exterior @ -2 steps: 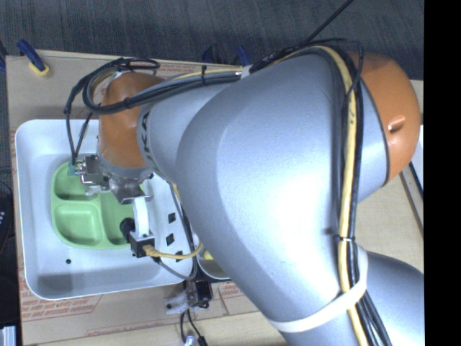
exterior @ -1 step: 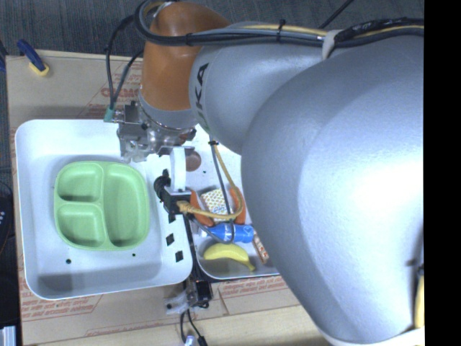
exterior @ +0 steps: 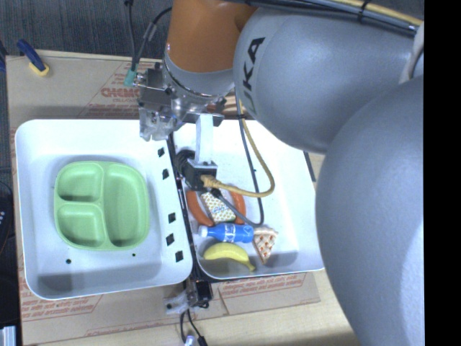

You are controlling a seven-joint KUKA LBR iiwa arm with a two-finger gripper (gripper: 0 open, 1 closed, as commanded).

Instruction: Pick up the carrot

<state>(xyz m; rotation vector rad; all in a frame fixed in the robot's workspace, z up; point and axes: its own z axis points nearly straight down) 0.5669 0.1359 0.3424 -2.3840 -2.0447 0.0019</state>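
The carrot (exterior: 194, 206) is an orange piece lying in the right bin (exterior: 295, 193) close to the divider, partly covered by a checkered item (exterior: 215, 206). My gripper (exterior: 154, 125) hangs over the back right corner of the left bin (exterior: 32, 193), near the divider. It is well behind the carrot and apart from it, and I see nothing held in it. The big grey arm hides much of the right bin.
A green divided plate (exterior: 101, 204) lies in the left bin. Around the carrot in the right bin are a blue bottle (exterior: 229, 233), a banana (exterior: 229, 256) and a pizza slice (exterior: 265, 244). A blue-and-yellow tool (exterior: 33, 58) lies on the bench's far left.
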